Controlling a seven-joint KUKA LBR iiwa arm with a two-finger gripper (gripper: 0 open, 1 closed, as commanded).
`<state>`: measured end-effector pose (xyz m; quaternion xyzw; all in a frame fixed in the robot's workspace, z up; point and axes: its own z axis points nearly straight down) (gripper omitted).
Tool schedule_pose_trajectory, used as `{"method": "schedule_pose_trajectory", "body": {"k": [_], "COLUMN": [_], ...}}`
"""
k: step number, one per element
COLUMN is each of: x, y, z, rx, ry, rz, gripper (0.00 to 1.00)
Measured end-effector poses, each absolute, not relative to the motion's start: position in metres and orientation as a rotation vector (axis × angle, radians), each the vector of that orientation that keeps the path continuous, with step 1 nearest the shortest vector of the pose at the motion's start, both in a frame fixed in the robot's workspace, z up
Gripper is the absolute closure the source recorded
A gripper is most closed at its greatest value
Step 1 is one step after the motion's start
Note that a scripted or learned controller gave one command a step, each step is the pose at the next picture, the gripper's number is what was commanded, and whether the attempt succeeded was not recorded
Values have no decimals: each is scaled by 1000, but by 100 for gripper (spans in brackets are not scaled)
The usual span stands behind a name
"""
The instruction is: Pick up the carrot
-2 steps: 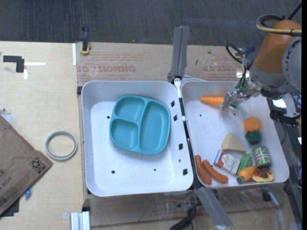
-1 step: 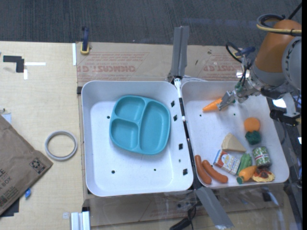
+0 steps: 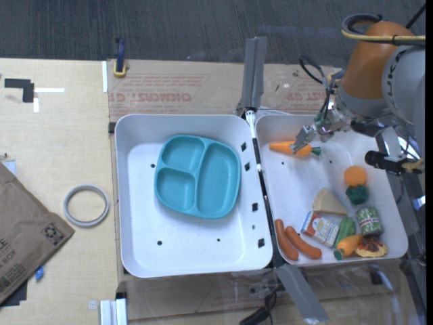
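The carrot (image 3: 283,147) is orange with a small green top. It lies in the right bin (image 3: 392,202) near the back left corner, its tip pointing left. My gripper (image 3: 304,139) comes down from the right and sits directly over the carrot's thicker right end, covering part of it. From this angle I cannot tell whether the carrot rests on the bin floor or is slightly raised.
The right bin also holds an orange ball (image 3: 354,175), a green piece (image 3: 357,194), a cheese wedge (image 3: 328,201), two sausages (image 3: 295,242), a can (image 3: 369,220) and other toy food. A teal divided plate (image 3: 199,175) is in the left bin (image 3: 135,202). A tape ring (image 3: 86,204) lies on the bench.
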<state>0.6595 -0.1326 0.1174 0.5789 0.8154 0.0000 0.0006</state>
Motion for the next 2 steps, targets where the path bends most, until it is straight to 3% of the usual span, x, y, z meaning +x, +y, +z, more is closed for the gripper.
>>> {"method": "schedule_pose_trajectory", "body": {"k": [1,2], "x": [659,623], "y": [-180,-133], "z": [140,91], "rx": [1965,2130], "ry": [2447,2311], "rz": [0,-2], "gripper": [0,0]}}
